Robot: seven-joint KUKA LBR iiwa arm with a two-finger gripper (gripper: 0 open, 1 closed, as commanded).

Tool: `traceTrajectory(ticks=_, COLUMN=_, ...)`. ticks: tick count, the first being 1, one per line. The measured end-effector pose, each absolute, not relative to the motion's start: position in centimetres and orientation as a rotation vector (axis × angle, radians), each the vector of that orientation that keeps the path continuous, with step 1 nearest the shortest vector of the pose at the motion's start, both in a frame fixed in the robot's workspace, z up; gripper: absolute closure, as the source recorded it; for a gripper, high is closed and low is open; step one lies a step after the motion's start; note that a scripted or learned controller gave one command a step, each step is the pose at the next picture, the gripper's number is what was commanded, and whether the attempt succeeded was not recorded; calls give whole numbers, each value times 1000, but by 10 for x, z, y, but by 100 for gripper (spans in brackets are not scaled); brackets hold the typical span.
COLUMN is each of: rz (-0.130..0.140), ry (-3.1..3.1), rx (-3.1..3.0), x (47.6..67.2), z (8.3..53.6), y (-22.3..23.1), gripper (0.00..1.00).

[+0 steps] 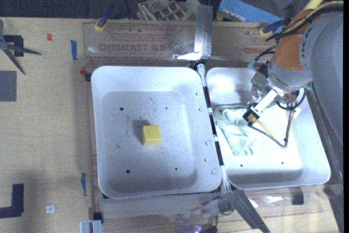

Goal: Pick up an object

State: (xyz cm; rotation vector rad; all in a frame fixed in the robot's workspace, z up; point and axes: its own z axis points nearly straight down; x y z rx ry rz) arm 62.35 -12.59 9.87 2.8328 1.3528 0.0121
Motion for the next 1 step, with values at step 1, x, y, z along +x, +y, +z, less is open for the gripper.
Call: traceTrajectory(ticks=1, rz=-6, ry=768, rx=3049, x=593, z=109, y=-145, gripper=100)
